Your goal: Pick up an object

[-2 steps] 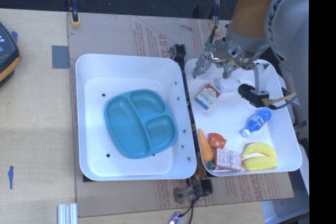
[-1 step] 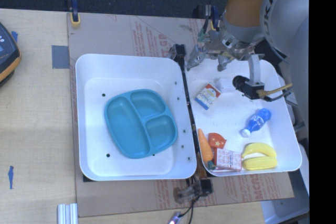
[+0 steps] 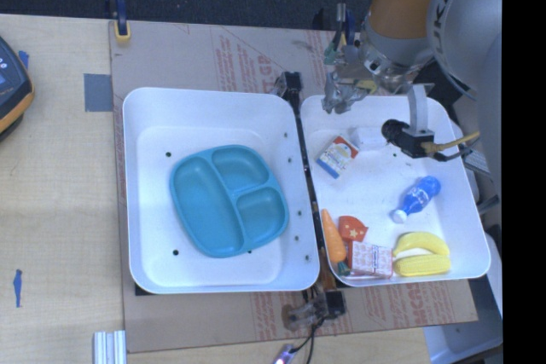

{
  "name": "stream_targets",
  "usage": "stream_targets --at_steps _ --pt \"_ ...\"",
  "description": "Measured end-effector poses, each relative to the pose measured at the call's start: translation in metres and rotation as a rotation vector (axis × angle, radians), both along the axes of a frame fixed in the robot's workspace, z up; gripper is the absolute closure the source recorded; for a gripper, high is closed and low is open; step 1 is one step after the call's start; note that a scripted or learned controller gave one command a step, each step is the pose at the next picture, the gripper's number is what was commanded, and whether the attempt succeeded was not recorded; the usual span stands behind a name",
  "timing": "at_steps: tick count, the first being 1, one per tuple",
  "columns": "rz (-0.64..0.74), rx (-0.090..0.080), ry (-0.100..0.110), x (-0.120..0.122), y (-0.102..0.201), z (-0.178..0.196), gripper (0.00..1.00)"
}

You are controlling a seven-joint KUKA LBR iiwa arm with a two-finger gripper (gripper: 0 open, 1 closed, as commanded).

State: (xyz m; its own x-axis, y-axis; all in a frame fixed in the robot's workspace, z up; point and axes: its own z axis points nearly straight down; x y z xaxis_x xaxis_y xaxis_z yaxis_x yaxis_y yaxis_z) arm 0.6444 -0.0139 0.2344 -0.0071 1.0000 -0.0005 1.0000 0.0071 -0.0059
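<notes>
Wood bench (image 3: 60, 209), 2 white bins. My pincer (image 3: 335, 102) hangs over right bin (image 3: 375, 187) far-left corner; can't tell if wide or narrow. Small carton (image 3: 337, 156) lies near it in the bin; blue bottle (image 3: 416, 199), banana (image 3: 421, 254), carrot (image 3: 333, 236) lie closer to cam. Left bin (image 3: 153, 149): blue plate (image 3: 229, 199).

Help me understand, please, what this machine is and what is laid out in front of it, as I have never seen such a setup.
This is one picture from a camera fixed above a bench, looking down at a slant. The grey machine with the orange band is a robot arm reaching in from the right. Its grasping part, the end effector, hangs over the far left corner of the right bin, and I see nothing held in it. The left bin holds a blue divided plate. In the right bin lie a small carton, a blue bottle, a banana, a carrot, a small red item and a small box.
</notes>
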Motion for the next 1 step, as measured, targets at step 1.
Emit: stream_targets --at_steps 1 --pt "-0.006 0.001 -0.002 -0.0438 -0.0108 0.0300 1.00"
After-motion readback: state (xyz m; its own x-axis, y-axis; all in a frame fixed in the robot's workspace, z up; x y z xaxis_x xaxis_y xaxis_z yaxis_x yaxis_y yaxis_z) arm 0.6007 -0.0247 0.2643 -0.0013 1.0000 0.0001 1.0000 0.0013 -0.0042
